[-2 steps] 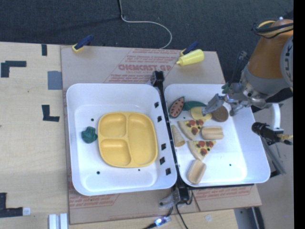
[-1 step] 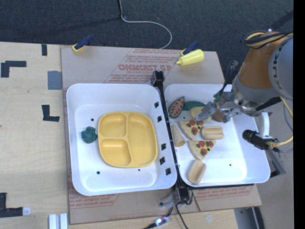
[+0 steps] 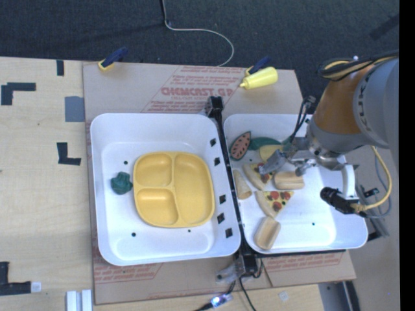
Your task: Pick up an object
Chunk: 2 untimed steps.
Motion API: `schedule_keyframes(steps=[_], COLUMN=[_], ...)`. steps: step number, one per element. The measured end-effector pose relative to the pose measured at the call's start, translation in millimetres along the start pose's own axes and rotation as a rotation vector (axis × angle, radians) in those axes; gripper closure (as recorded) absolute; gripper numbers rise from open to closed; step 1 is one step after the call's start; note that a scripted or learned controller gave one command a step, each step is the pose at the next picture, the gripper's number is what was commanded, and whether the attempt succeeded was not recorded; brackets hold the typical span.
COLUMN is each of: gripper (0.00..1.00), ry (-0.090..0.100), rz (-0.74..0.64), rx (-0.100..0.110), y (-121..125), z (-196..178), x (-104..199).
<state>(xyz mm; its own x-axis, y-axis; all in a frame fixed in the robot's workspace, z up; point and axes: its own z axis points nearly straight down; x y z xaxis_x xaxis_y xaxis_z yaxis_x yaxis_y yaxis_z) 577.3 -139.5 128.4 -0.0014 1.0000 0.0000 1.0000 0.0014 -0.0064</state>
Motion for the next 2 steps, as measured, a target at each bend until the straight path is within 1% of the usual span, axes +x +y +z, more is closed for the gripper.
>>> schedule_keyframes(steps=[1,2], gripper=[0.0,1.0], ry=[0.0,-0.001], rz=[0.0,-0.001], rx=[-0.008,-0.018], y=[2,5], z=[41,26], x=[0,0])
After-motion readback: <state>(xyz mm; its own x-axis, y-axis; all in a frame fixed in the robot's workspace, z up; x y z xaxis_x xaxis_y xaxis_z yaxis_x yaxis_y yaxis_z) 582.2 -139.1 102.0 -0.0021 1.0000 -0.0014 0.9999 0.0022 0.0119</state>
